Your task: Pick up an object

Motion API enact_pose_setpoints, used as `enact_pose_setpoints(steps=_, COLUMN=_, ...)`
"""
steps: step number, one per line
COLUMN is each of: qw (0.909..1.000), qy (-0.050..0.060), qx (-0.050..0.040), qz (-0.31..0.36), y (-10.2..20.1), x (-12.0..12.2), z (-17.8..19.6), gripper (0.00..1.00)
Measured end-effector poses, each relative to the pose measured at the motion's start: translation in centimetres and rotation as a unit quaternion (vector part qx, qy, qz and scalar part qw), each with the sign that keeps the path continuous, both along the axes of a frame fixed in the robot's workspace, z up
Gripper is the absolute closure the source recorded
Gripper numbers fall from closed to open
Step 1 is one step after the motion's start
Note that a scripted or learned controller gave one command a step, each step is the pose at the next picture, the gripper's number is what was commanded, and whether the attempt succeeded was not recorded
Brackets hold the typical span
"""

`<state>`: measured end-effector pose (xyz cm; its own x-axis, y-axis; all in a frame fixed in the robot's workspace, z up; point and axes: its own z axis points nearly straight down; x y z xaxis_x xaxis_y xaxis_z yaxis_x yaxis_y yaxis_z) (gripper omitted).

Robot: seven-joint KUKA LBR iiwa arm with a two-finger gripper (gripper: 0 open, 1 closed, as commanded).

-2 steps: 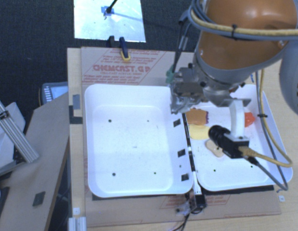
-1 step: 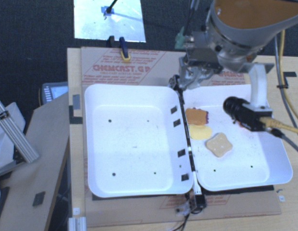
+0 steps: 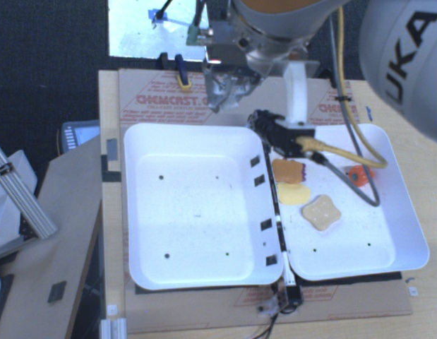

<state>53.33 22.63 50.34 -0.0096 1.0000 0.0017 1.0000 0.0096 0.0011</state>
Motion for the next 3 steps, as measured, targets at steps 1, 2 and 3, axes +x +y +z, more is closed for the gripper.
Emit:
enact_pose_setpoints(steps=1, qw=1.0000, qy=-0.001, qx=0.0002, qz=-0.002, y=0.8, x=0.1, z=1.4, gripper=1.00)
enact_pose_setpoints(steps=2, qw=1.0000, qy=-0.002, qx=0.0000, qz=-0.005, y=0.8, x=2.5, z=3.3, gripper=1.00)
enact_pose_setpoints(steps=3, qw=1.0000, qy=-0.001, qx=-0.0004, qz=-0.005, y=0.7, x=6.4, z=3.1, gripper=1.00)
